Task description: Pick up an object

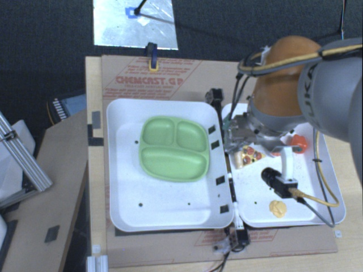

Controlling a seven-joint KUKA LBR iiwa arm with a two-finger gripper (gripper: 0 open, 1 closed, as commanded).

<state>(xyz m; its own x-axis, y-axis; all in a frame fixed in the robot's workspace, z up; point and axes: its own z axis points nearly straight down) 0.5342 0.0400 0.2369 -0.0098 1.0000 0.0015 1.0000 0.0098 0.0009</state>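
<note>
Claw crowds right bin's inner wall.

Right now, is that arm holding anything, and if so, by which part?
It cannot be told: the arm's wrist hangs over the right bin and covers its grasping end, near a small colourful item.

The arm's grey body and orange band cover the far part of the right bin and most of the gripper, so its tip is buried under the wrist. A small red-and-yellow object just below the gripper is too small and partly shadowed to identify, and an orange-red piece to the gripper's right peeks out half-hidden beneath the wrist. The arm itself runs off the picture's right edge.
</note>
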